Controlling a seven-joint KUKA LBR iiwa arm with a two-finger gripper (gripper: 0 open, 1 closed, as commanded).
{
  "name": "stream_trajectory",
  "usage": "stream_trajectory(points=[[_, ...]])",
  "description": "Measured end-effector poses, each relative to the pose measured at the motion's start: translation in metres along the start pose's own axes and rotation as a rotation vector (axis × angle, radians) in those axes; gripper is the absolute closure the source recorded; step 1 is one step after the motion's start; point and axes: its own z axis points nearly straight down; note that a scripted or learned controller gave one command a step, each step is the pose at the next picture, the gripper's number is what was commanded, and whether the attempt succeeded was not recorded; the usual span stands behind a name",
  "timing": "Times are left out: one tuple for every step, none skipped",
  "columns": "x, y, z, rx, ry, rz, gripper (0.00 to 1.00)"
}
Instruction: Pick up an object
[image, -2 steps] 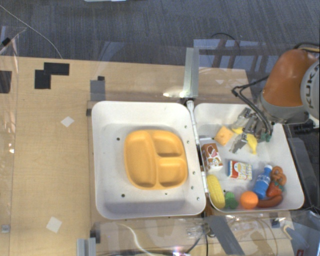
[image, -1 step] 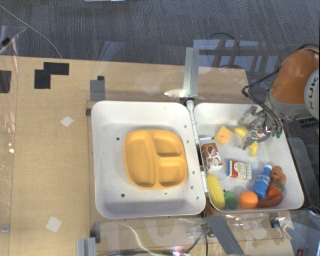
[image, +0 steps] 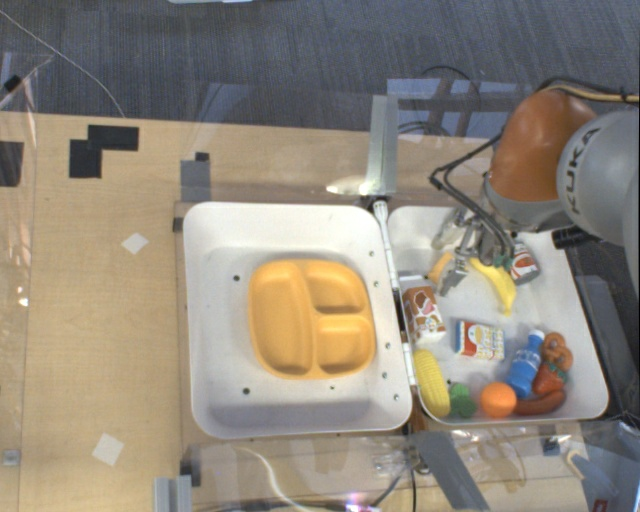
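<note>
The gripper (image: 450, 258) hangs low over the upper part of the right bin (image: 590, 390), its fingers pointing down-left and standing open. A yellow banana (image: 497, 282) lies on the bin floor right beside it, and the banana's left tip shows between the two fingers. A red and white can (image: 523, 266) sits just right of the banana. Below lie a brown and red packet (image: 425, 313), a white carton (image: 480, 340), a corn cob (image: 431, 381), an orange (image: 498, 400) and a blue bottle (image: 526, 362).
The left bin (image: 215, 300) holds a yellow divided tray (image: 310, 318). A metal divider (image: 392, 290) separates the bins. A green piece (image: 462, 401) and red items (image: 551, 368) crowd the right bin's lower edge. The arm's orange band (image: 535, 140) looms over the upper right.
</note>
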Motion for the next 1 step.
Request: stream_trajectory(points=[[0.0009,-0.0968,0.0009,0.004,-0.012,-0.003,0.00]])
